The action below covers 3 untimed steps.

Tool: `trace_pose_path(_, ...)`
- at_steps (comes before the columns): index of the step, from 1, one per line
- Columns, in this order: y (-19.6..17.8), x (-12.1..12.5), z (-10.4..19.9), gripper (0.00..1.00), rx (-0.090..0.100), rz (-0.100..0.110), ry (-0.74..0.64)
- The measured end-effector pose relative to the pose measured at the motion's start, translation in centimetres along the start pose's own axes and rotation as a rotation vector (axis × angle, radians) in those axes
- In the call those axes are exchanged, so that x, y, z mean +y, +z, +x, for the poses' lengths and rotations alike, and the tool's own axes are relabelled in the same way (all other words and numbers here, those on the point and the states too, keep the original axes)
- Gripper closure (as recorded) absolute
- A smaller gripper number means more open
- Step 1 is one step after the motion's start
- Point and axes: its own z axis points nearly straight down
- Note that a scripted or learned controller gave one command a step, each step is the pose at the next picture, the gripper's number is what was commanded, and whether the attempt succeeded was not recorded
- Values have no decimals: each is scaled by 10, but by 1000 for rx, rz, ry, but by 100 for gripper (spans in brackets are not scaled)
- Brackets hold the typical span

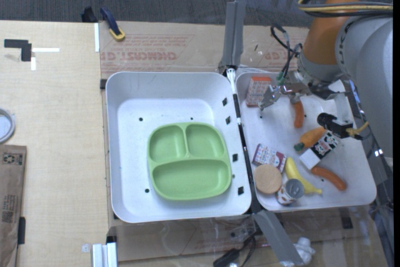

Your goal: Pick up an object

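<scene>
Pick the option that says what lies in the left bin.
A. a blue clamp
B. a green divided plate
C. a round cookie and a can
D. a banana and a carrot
B: the green divided plate lies in the left bin, while the banana and the carrot are in the right bin.

Tray [189, 161] in left bin [119, 153]; banana [300, 177] in right bin [359, 187].
</scene>
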Motion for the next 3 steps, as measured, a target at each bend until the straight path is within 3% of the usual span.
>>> trace_pose_path(1,0,-51,-52,0,0,0,-265)
trace_pose_path(2,-11,-50,-53,100,-2,-3,-263)
trace_pose_path(3,-133,-16,39,100,1,-2,-242)
